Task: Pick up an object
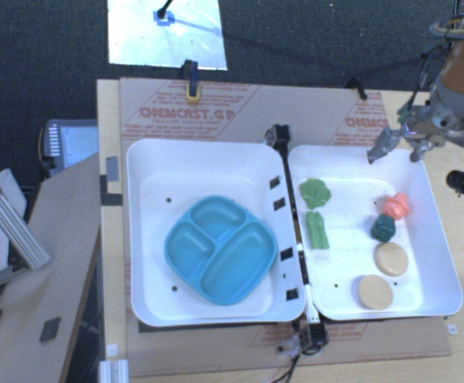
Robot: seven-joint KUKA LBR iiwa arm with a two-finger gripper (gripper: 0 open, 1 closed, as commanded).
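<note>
Candidate objects lay in the right bin [435,214]: an orange-pink piece [395,206] touching a dark teal lump [383,228] just below it, two tan discs [391,258] [375,291] lower along the right side, and on the bin's left side a green leafy piece [314,191] with a green elongated piece [317,230] under it. The elongated piece ran its long axis up-and-down in the view, parallel to the divider between the bins.

The gripper [397,144] hung over the bin's upper right rim, above the contents. Two fingers stood visibly spread, one finger [378,147] to the left and the other toward the right, with nothing between them: released, empty.

Key relation: the orange-pink piece sat nearest, just below the gripper in the view and slightly to its right. My judgement is that it would be the shortest reach, though its contact with the teal lump could spoil a clean closure. The discs lay well apart from the gripper; the green items lay across the bin.

The left bin [148,174] held a blue sectioned plate [220,248], tilted diagonally. Both bins rested on a cardboard sheet [216,106] with red print, on a pale bench [108,134]. Dark carpet [296,22] lay beyond, with a pale square sheet [164,22] on it.
</note>
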